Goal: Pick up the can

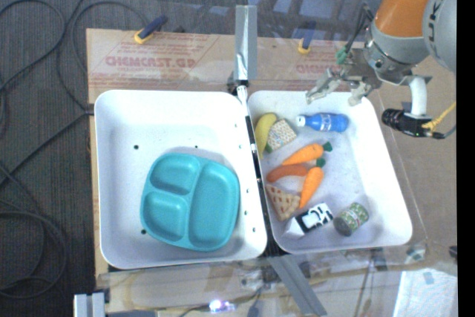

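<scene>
The can (pixel 351 218) is a small greenish-grey tin lying on its side near the front right corner of the right bin (pixel 390 182). My gripper (pixel 340 89) hangs over the back edge of that bin, far from the can, with its two fingers spread apart and nothing between them. A blue bottle (pixel 324 122) lies just below the gripper.
The right bin also holds a banana (pixel 263 131), a cracker-like block (pixel 281 134), carrots (pixel 300 165), a waffle piece (pixel 283 200) and a black-and-white box (pixel 315 218) next to the can. A teal divided plate (pixel 191 201) lies in the left bin (pixel 119 159).
</scene>
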{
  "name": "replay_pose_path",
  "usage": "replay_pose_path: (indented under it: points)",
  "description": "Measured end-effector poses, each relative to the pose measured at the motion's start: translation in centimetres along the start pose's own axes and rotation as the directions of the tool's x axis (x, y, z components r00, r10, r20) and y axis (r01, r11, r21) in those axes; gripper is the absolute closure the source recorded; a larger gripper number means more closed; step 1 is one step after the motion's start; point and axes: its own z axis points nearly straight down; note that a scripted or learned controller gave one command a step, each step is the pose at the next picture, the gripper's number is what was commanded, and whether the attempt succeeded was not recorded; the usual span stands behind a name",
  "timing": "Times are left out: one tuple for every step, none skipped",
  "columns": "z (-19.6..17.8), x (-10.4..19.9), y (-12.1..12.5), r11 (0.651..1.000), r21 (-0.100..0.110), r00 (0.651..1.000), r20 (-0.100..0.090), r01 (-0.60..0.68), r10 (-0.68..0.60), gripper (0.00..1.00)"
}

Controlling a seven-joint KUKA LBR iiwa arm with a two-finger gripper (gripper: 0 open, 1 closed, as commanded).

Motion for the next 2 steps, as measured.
replay_pose_path:
  points:
    - [6.5,-2.9,-12.9,1.000,0.002,1.000,0.000,-0.028,0.028,0.00]
    - [15.5,-7.8,-15.3,0.999,-0.003,0.999,-0.003,-0.038,0.038,0.00]
